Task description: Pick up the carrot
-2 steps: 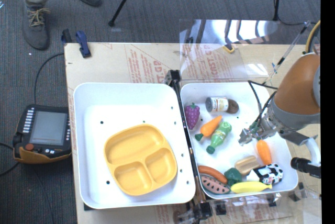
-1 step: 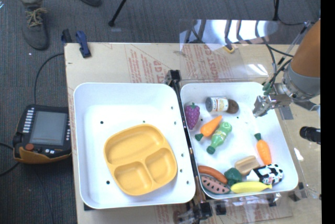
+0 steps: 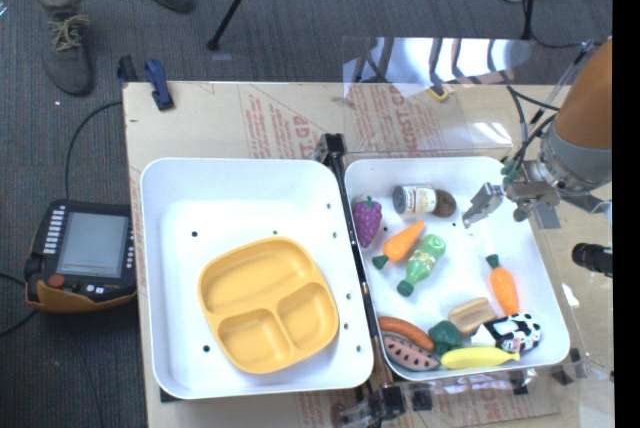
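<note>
Camera view: grey metal claw [image 3: 487, 203] hovers at right, fingers apart, empty; it should descend centred over the small orange plastic carrot [image 3: 503, 287], lower right.

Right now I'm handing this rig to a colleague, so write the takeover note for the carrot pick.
Gripper: over the right bin's upper right part, holding nothing.
Carrots: two, both lying in the right bin. One sits left of centre, beside the green bottle; the other lies toward the right wall, below the gripper.
Done: no carrot lifted.
Left: choose a carrot, descend, grasp, lift.
Yellow tray sits in the left bin.
</note>
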`<state>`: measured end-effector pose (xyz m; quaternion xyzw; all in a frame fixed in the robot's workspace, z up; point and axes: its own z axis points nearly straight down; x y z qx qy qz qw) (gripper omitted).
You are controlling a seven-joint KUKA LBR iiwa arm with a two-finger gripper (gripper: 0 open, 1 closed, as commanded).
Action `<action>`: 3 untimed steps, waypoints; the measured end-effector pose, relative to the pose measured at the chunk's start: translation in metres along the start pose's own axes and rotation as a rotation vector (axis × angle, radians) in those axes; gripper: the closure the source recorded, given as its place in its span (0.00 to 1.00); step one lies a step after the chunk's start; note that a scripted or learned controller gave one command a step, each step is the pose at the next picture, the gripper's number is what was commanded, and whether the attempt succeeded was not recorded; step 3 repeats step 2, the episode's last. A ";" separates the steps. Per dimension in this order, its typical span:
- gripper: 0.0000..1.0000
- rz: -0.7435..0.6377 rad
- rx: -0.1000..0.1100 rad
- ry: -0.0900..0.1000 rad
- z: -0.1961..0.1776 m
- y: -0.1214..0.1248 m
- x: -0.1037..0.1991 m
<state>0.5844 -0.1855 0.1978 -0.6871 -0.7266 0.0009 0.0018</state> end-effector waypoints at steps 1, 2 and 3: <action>0.00 0.022 0.002 0.008 0.112 -0.034 -0.022; 1.00 0.022 0.005 0.011 0.102 -0.034 -0.022; 1.00 0.022 0.005 0.011 0.102 -0.034 -0.022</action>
